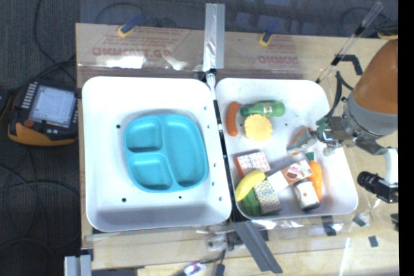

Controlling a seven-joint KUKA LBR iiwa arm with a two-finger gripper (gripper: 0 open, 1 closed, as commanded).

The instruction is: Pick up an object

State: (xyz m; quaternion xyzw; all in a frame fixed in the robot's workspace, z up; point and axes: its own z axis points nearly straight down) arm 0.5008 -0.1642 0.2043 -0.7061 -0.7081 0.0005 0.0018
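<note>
Nearest the bench's front edge, the right bin (336,106) held its tightest clutter: a yellow banana (249,182) against a patterned carton (267,197), with a small bottle (306,195) and an orange carrot (316,179) toward the right wall. You would have found these toy foods light and stiff, though the banana's smooth curved skin looked likely to slip. A little farther back lay a red snack box (251,161) and a white packet (296,173), flat-sided and easy to pinch across their short width. Level with them, at the bin's right wall, the gripper (309,139) hung over a small reddish piece (299,136); whether it was parted or closed I could not tell, and nothing showed as held. Beyond that sat a round yellow piece (258,127), a green bottle (264,109) and an orange sausage (232,119), well spaced from the rest. The bottle seemed your best target, taken across its middle. Across the divider, the left bin (103,100) carried a blue divided tray (165,150).
</note>
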